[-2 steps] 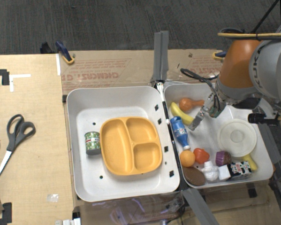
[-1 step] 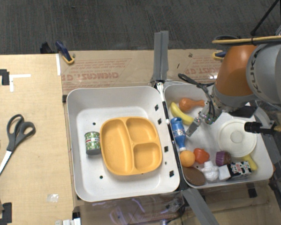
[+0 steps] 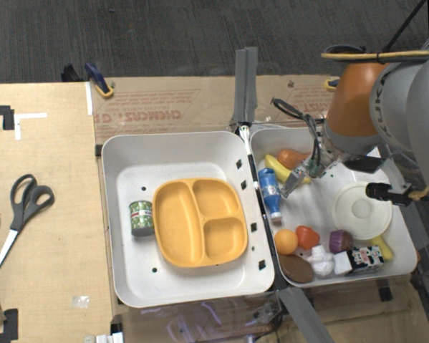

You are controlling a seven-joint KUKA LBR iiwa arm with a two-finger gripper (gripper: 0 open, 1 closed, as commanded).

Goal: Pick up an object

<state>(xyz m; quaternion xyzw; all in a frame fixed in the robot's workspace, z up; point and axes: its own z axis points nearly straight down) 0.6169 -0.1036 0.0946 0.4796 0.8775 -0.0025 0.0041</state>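
My gripper [image 3: 297,179] hangs low over the far part of the right bin [image 3: 400,265], its tip just right of a blue bottle [image 3: 268,191] that lies along the bin's left wall. A yellow banana-like toy [image 3: 277,162] and an orange-red item [image 3: 292,156] lie just behind the tip. I see nothing held in the gripper. Nearer the front lie an orange ball [image 3: 285,240], a red piece [image 3: 308,235], a purple piece [image 3: 340,240], a brown item [image 3: 298,268] and a black-and-white box [image 3: 364,257]. A white round bowl [image 3: 360,208] sits to the gripper's right.
The left bin [image 3: 127,279] holds a yellow divided plate [image 3: 201,222] and a small green can [image 3: 141,218]. Scissors [image 3: 21,207] lie on the bench at far left. The grey arm with its orange band [image 3: 354,99] fills the upper right over the right bin.
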